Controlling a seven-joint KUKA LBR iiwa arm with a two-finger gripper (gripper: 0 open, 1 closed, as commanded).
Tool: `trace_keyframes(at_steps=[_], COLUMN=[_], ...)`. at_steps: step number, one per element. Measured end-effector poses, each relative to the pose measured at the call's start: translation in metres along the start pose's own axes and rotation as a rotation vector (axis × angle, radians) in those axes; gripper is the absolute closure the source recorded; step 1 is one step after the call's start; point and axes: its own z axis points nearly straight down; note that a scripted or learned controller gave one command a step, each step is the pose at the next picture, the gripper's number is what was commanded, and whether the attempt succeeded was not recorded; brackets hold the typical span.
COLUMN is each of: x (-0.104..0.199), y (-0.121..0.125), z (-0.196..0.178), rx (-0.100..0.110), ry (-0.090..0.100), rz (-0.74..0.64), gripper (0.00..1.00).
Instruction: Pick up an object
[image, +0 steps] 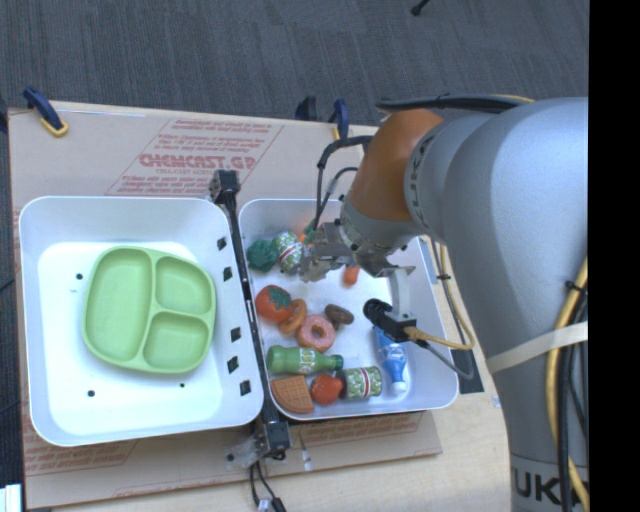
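My gripper (320, 262) hangs low over the far part of the right bin (430, 400), beside a green-and-white can (290, 250) and a dark green toy vegetable (262, 252). A small orange piece (351, 272) lies just right of it. Nearer the front lie a red-orange tomato (271, 299), an orange ring (294, 317), a pink donut (318, 332), a brown piece (340, 315), a green bottle (303, 360), a waffle-like biscuit (290, 394), a red strawberry (326, 388), a small can (362, 382) and a blue tube (394, 366). I see nothing held.
The left bin (40, 225) holds a light green divided plate (150, 308). A black divider with clips (235, 290) runs between the bins. Both bins sit on cardboard (150, 150). The arm's bulky grey body covers the right side.
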Motion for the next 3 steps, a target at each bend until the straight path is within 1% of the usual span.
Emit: trace_keyframes(at_steps=[1, 2, 3], x=[0.037, 0.037, 0.037], y=[0.049, -0.017, -0.017], z=[-0.094, -0.097, -0.097], rx=[-0.009, -0.005, -0.005], ry=[0.0, -0.001, -0.001], rz=[0.005, 0.006, 0.005], gripper=[1.0, 1.0, 0.0])
